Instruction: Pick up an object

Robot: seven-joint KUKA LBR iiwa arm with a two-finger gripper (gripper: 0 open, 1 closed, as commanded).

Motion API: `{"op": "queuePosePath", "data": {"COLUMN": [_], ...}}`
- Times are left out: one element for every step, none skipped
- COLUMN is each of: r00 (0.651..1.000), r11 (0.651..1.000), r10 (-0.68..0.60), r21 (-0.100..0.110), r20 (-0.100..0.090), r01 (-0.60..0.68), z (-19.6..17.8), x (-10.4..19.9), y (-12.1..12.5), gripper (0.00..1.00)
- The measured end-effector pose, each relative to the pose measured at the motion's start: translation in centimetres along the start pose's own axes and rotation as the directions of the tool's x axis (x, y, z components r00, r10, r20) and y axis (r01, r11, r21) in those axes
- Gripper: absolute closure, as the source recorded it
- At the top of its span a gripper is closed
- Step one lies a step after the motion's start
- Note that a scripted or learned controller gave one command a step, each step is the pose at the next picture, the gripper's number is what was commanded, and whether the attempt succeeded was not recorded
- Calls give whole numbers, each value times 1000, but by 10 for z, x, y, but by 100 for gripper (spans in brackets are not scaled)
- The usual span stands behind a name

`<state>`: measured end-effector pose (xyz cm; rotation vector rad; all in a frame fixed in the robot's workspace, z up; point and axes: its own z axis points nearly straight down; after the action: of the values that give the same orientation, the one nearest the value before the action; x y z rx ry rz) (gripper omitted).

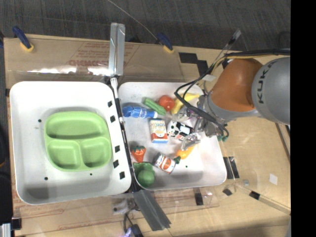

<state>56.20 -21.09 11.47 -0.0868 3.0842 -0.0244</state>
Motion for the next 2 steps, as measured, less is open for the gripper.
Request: {"op": "queuePosePath", "data": {"r00": [978,991], "r11": [978,991], "r10": [-207,-131], "r21": [-22,-19], "r20": [-29,-36], "r01": [207,130], "z": [13,13], "x": [3,3], "y": [83,120], "gripper": [0,0]}}
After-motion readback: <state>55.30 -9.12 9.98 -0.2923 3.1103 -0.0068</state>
